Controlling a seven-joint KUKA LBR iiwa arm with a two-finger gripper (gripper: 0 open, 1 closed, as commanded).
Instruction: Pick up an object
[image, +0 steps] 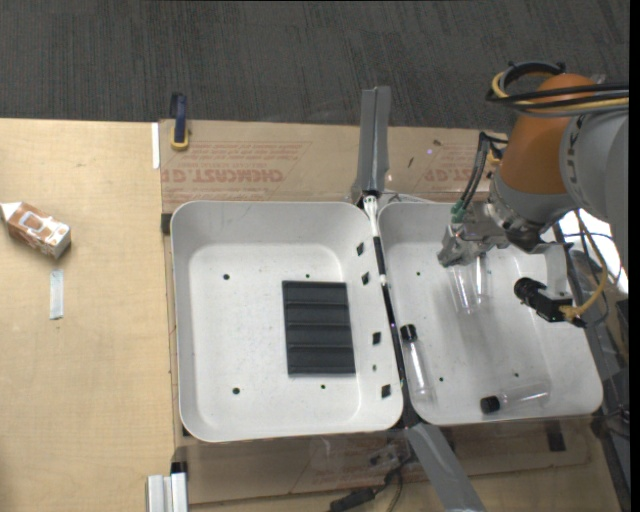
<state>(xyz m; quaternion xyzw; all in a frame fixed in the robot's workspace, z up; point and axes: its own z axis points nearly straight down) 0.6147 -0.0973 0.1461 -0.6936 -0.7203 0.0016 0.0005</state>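
The gripper (468, 292) hangs over the upper middle of the right bin (560, 405), its clear fingers pointing down toward the bin floor; whether they stand apart or together cannot be told, and nothing shows between them. Relative to the right bin, a clear tube with a black cap (412, 357) lies along its left wall, running lengthwise down that side, and a clear bottle with a black cap (517, 399) lies on its side near the bottom edge, below the gripper and well apart from it. The left bin (190, 300) sits touching the right bin's left side, and a dark ribbed block (319, 328) lies flat at its middle. Far left of both bins, a small printed box (36, 229) rests on the wooden surface (80, 400).
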